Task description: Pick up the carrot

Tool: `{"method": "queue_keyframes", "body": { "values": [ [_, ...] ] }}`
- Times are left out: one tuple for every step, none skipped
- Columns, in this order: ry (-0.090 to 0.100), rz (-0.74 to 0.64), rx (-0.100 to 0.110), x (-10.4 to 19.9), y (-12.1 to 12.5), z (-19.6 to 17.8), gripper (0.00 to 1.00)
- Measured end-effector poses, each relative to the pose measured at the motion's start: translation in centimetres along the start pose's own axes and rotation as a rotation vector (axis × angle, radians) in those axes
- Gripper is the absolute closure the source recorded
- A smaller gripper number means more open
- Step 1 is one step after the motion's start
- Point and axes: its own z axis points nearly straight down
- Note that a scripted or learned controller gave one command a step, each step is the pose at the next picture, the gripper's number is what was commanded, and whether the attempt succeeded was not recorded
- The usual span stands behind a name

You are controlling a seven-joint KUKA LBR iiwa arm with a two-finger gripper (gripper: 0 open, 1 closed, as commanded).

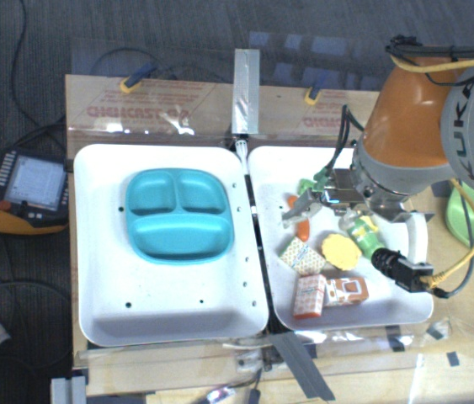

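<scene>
Orange and small, the carrot [303, 229] is lying in the right bin [405, 310], partly hidden and possibly green-topped. Just at its twelve o'clock the gripper [302, 207] is hovering, fingers spread narrowly, gripping nothing. At nine o'clock, a teal tray [178, 213] is sitting in the left bin [102, 301].

This is a robotics lab or test cell, not a home or kitchen. A grey and orange industrial arm [422, 124] reaches over a plywood counter [161, 103] that carries two white bins [102, 310] taped and clamped side by side, with loose cables [1, 7] running over the dark carpet [51, 23] and a teach pendant [26, 192] lying on the floor off the counter's left edge. The right bin's contents are toy food and small boxes [308, 297], and the left bin bears a blue plastic tray [178, 213].
</scene>
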Motion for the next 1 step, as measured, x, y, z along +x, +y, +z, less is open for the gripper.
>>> {"method": "queue_keyframes", "body": {
  "values": [
    [0.0, -0.107, 0.0, -2.61, 8.31, 9.21, 0.0]
  ]
}}
